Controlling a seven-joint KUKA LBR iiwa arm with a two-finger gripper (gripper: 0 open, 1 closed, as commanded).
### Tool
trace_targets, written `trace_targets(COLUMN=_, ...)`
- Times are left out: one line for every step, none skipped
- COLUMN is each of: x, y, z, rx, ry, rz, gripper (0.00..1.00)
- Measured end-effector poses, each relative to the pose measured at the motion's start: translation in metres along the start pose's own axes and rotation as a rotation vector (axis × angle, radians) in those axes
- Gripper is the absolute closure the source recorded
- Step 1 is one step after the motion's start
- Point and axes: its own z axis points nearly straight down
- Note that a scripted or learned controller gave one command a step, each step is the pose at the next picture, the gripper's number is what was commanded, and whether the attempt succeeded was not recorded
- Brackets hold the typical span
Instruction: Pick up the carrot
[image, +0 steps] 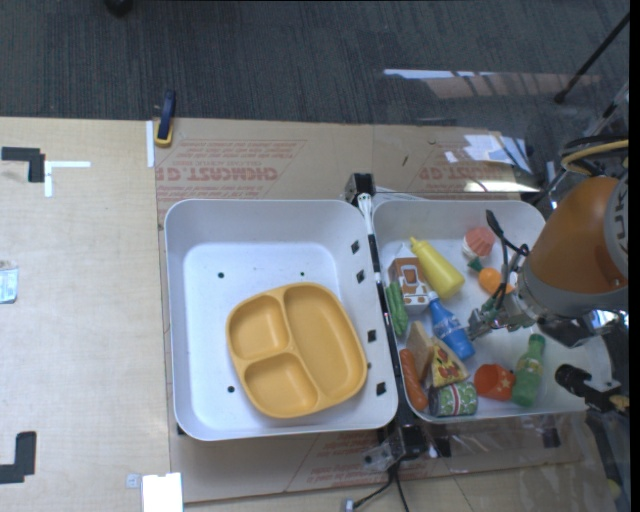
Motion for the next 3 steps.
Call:
trace_targets(x=0.004, y=-0.002, z=0.004, rx=0.011, ry=0.010, rz=-0.004, gripper=0.00)
trace_targets(x=-0.056, y=0.078, z=0.006, rx=0.019, ry=0.018, rz=0.068, gripper=0.00)
trace_targets(x=-0.076, y=0.046, z=0.006, rx=0.017, ry=0.041, rz=-0.053, gripper=0.00)
